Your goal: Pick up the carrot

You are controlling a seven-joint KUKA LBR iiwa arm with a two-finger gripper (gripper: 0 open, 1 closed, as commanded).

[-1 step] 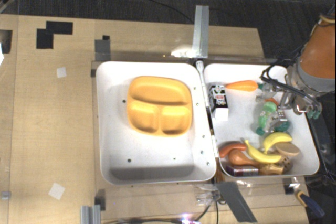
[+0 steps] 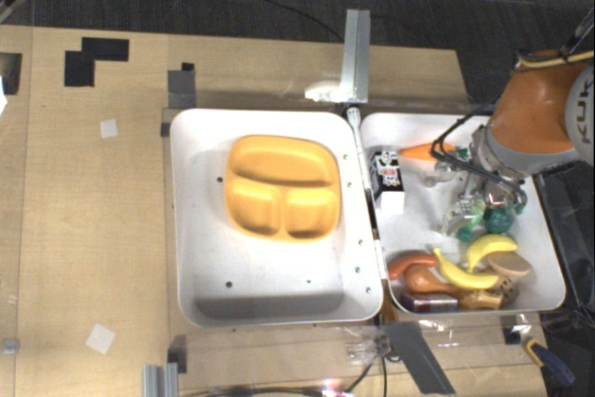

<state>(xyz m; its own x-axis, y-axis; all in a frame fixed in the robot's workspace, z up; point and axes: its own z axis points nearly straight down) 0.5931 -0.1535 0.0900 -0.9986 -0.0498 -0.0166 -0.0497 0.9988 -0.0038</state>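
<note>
Lying near the right bin's (image 2: 556, 293) far wall, the carrot (image 2: 420, 152) sits just beside the gripper (image 2: 469, 205); how the gripper stands cannot be told.

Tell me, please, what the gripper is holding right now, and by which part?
It cannot be told: the gripper hangs over the right bin, and the carrot lies apart near the bin's back wall.

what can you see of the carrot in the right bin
The carrot is a small orange piece, plastic-looking, lying roughly flat near the back of the right bin, its pointed tip toward the black-and-white box. Its far end is hidden behind the arm. The end effector is beside it, not on it.
</note>
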